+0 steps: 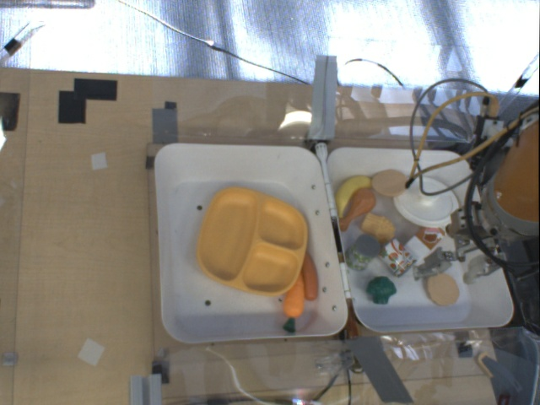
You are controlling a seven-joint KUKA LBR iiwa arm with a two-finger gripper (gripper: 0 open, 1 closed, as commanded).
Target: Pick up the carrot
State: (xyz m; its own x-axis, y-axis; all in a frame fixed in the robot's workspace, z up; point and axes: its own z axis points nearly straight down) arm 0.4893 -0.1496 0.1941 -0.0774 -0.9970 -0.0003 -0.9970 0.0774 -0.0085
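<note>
Orange against white: the carrot (pixel 294 296) lies in the left bin (pixel 181 251), near its front right corner, tucked against the lower right edge of a yellow tray (pixel 251 240). Its long axis runs close to straight up and down the view, leaning slightly, with the green top pointing toward the bin's front wall and the orange body running back toward the tray. A red-orange sausage (pixel 310 278) lies just beside it on the right, roughly parallel and apparently touching, between the carrot and the divider (pixel 332 226).

The arm enters from the right, over the right bin (pixel 489 310), where toy foods crowd the floor: a banana (pixel 351 191), a drumstick (pixel 359 206), broccoli (pixel 381 288), a cookie (pixel 442 289). The gripper (pixel 451 256) appears to hang low among cables at that bin's right side; whether its grip is open or closed cannot be told from here, and nothing can be seen held in it.

The carrot thus lies well to the left of the gripper, across the divider and slightly nearer the front. The reach would likely have to cross that wall, and closing across the carrot's narrow width risks catching the sausage.
</note>
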